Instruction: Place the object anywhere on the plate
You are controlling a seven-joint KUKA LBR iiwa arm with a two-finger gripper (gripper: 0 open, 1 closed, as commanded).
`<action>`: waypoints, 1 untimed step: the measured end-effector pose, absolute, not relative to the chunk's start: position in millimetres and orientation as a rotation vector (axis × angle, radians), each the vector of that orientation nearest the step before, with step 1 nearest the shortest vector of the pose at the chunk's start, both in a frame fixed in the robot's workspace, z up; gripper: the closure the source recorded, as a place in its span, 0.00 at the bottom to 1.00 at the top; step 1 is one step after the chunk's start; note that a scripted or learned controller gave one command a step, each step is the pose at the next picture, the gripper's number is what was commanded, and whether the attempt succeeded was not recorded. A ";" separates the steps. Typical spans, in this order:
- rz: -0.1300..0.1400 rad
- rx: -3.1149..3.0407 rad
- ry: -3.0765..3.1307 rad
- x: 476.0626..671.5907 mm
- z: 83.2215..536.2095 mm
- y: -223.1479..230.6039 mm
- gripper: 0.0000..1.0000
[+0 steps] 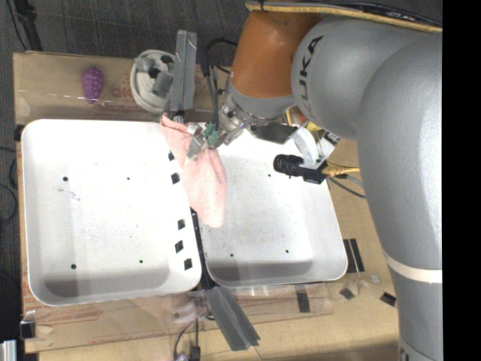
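A big grey arm (376,126) reaches in from the right, with an orange band (267,47) near its wrist. Its end effector (201,143) sits over the place where the two white bins meet, near the back.

A soft pink cloth (209,179) hangs down from the end effector. The top of the cloth looks pinched between the fingers, so the fingers seem closed on it. The rest of the cloth droops along the line between the bins, mostly over the right bin (301,232). Whether the bottom tip touches the bin floor or hangs just above it is hard to tell.

The left bin (90,201) has only small dark dots on its floor. I cannot pick out a plate in either bin, because both are white and flat inside. So I cannot say where the plate is.

On the surface (52,89) behind the left bin lies a little purple thing (92,83), and beside it a round white thing (152,77). Neither is touching the cloth.

My guess about the job: the picking-up part looks done, since the cloth is off the floor and in the grip. The putting-down part is not done yet. The cloth has to be carried over the plate, lowered, and let go. A floppy cloth can slip or land partly off the edge, so that part could go wrong.
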State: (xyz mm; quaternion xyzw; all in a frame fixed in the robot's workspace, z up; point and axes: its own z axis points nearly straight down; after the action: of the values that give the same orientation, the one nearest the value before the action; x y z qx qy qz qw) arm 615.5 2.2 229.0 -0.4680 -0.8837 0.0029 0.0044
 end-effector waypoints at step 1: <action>0.007 -0.882 -3.006 584.2 219.3 50.8 1.00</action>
State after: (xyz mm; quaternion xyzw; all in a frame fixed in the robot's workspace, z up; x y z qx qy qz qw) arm 584.2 50.8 219.3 -0.2814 -0.9596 0.0022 0.0046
